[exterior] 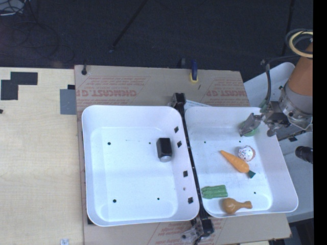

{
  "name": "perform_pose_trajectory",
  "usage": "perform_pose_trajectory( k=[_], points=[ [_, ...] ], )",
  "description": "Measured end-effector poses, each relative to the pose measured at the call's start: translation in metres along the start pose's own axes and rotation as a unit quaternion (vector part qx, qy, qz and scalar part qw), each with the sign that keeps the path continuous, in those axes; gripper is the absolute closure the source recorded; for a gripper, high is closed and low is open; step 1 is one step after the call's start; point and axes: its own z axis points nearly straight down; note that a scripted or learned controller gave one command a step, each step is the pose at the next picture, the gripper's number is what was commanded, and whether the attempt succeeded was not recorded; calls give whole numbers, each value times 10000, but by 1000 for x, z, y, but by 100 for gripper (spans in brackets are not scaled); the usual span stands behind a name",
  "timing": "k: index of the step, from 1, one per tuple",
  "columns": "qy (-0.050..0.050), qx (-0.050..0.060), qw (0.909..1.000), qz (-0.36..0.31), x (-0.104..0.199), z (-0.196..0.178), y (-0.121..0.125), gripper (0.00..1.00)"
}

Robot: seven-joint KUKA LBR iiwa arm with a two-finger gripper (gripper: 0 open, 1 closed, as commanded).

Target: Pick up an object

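Observation:
The right bin [278,188] holds an orange carrot [235,161], a white speckled ball [246,152] beside it, a flat green piece [214,191] and a tan gourd-shaped toy [235,205] near the front. A dark grey block [164,149] lies in the left bin [102,198]. My gripper [260,126] hovers over the right bin's far right part, above and behind the ball. It is open, with nothing between its fingers. A small green thing [250,132] shows just under the left fingertip [248,123]; what it is I cannot tell.
A black divider with clips [185,152] runs between the two bins. The bins rest on a cardboard sheet [133,88]. A blue-and-yellow clamp [194,71] stands at its far edge. Cables and the arm's wrist [301,93] occupy the right side.

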Motion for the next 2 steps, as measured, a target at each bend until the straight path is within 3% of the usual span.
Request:
perform_pose_trajectory(
  k=[1, 2],
  points=[
    [11, 33, 10000, 12, -17, 50, -58, 0],
    [-8, -25, 10000, -8, -18, 44, 6, 0]
  ],
)
